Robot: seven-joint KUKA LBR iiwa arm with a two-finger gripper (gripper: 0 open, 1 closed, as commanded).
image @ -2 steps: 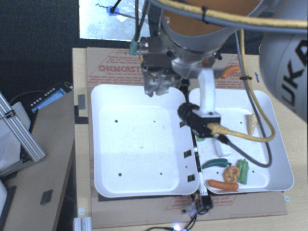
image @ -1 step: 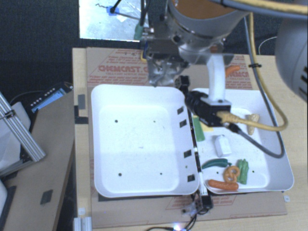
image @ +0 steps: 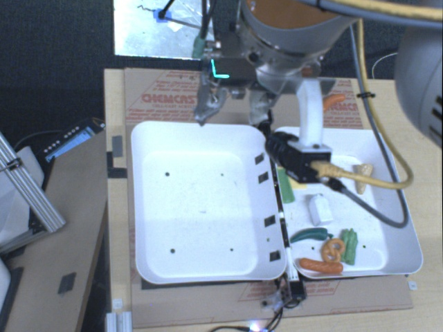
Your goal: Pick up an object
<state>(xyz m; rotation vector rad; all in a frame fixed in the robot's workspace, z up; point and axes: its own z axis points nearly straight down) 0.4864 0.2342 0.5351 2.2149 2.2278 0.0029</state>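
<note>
Seen from above at a slant: two white bins side by side on a cardboard sheet (image: pixel 173 97), left bin (image: pixel 201 185) toward 9 o'clock, right bin (image: pixel 398 234) toward 3 o'clock. Gripper (image: pixel 233 113) at 12 o'clock of the left bin, over its far rim, fingers (image: pixel 208 108) spread apart, released, nothing between them. Grey arm (image: pixel 291 12) entering from 1 o'clock, trailed by a yellow cable (image: pixel 377 182) looping over the right bin. All loose objects lying in the right bin, well apart from the gripper: green strip (image: pixel 285 185) along the bin's 9 o'clock wall; white block (image: pixel 318 209) near the bin's centre; dark green pepper (image: pixel 310 235) at 7 o'clock of that block; pretzel (image: pixel 333 249) just beside a green vegetable piece (image: pixel 349 246); orange carrot (image: pixel 320 266) against the 6 o'clock rim; beige piece (image: pixel 363 171) toward 2 o'clock, beside the cable; small orange piece (image: pixel 334 101) at 12 o'clock, by the far rim.
</note>
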